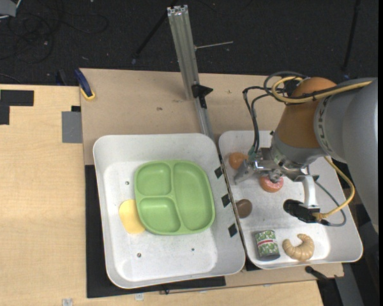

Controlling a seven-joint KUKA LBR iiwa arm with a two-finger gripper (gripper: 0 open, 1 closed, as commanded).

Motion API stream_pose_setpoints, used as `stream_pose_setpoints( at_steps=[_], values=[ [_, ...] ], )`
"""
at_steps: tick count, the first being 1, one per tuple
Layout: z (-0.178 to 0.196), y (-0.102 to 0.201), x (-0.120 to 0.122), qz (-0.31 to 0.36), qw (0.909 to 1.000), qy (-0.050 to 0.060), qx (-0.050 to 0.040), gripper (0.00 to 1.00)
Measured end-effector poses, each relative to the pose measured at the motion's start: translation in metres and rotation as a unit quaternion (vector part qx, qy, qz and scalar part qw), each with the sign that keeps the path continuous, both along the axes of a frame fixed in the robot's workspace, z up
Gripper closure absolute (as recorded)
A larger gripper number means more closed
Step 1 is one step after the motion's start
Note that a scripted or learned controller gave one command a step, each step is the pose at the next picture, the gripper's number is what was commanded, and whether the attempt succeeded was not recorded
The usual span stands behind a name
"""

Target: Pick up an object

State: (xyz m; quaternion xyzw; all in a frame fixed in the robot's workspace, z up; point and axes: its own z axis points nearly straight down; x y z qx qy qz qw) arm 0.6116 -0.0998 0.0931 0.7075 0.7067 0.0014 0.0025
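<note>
Nearest the camera, along the front wall of the right bin [345, 250], lie a small green-labelled can [266, 243] and, just beside it, a tan croissant-shaped toy [300, 247]. Farther in sit a brown rounded piece [243, 207] near the bin's left wall, an orange rounded piece [235, 160] toward the back, and a red-orange round object [272, 183] directly under the gripper [268, 168].

That red-orange object looks like the likely target (the task names no particular one). It reads as small, light and rounded, probably hard plastic, so it could roll or squirt out of a pinch; taking it across its widest middle seems the safest hold.

Whether the fingers are spread or closed cannot be made out, since the wrist and cabling crowd that spot, and nothing can be seen held between them.

Across in the left bin [108, 152], a green divided tray [175, 196] rests with a yellow piece [129, 217] tucked against its left edge. Both bins stand side by side on the desk [134, 101].
</note>
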Motion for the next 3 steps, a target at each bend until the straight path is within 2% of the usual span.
stream_pose_setpoints(
  at_steps=[1, 2, 3],
  values=[
    [0.014, -0.006, 0.002, -0.002, 1.0, -0.006, -0.0059, 1.0],
    [0.071, -0.014, 0.005, -0.001, 1.0, 0.002, 0.0006, 1.0],
    [0.115, -0.019, 0.009, 0.001, 1.0, 0.001, 0.0005, 1.0]
  ],
)
